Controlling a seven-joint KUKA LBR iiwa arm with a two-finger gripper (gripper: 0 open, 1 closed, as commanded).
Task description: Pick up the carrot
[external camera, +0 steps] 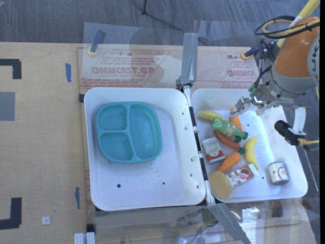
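Carrot (230,161) lying in the right bin (297,189), slanted, well apart from the gripper (246,104) hovering near the bin's upper edge. Jaws' spread impossible to tell from this angle; nothing visibly held. Crowded around the carrot: small carton (213,150) just beside, red pepper (226,140) above, banana (251,152) to the right, round cookie (221,184) below. Likely risks: clipping a neighbour on descent, pinching the pepper or the second orange piece (236,122) by mistake, slipping off the tapered end.
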